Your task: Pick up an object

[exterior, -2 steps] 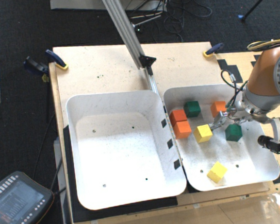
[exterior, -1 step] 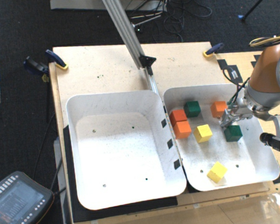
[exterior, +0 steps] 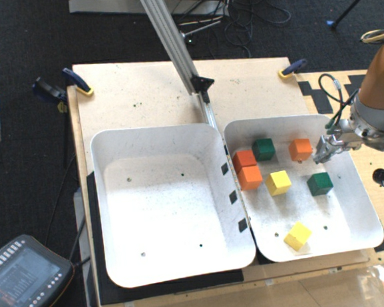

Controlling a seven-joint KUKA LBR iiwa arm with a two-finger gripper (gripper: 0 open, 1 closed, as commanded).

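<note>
White plastic is making up both shallow bins, which are sitting side by side on a pale wooden bench (exterior: 147,93); the left bin (exterior: 115,189) is filling the centre-left of the frame and the right bin (exterior: 358,215) the centre-right. Seven small blocks are lying apart in the right bin: two orange blocks touching each other near its left wall, an upper one (exterior: 244,159) and a lower one (exterior: 251,176); a green block (exterior: 264,148) just right of them toward the top; another orange block (exterior: 300,148) farther right; a yellow block (exterior: 279,182) in the middle; a second green block (exterior: 320,184) to its right; and a second yellow block (exterior: 297,235) near the bottom rim. The grey arm is reaching in from the right edge, and the gripper (exterior: 323,152) is hanging over the bin's right side, just beside the right-hand orange block and above the green one. Its spread is too blurred to judge, and no block is showing between its tips. A handheld pendant (exterior: 23,281) is lying at the lower left.
</note>
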